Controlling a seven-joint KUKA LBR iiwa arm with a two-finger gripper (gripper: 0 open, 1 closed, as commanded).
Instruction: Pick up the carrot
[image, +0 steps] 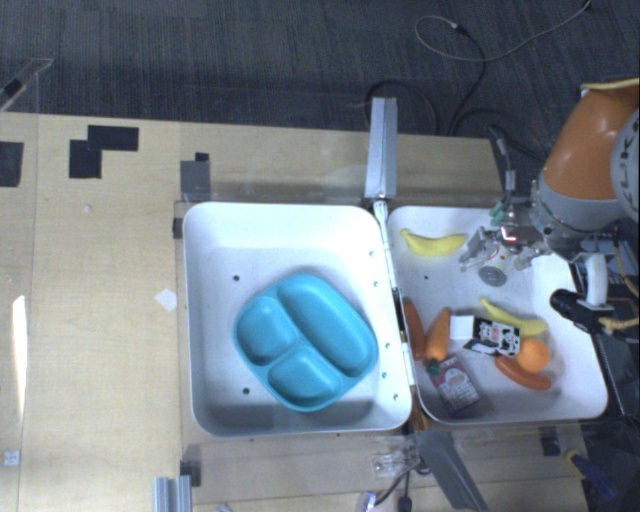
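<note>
The carrot (437, 335) lies in the right bin (580, 405), beside the small card (461, 328). It looks stiff, light and smooth, best pinched across its thick middle. The gripper (497, 250) hangs near the banana (432, 242); I cannot tell how its fingers stand.

Right bin (596, 398): crowded in its near half. Carrot (437, 334) hemmed by a small white box (461, 327) touching its right, a crumpled packet (455, 385) just below, and the bin divider wall to its left. Open floor between the upper banana (432, 242) and the carrot. Gripper (497, 252) hangs over the upper middle.
</note>
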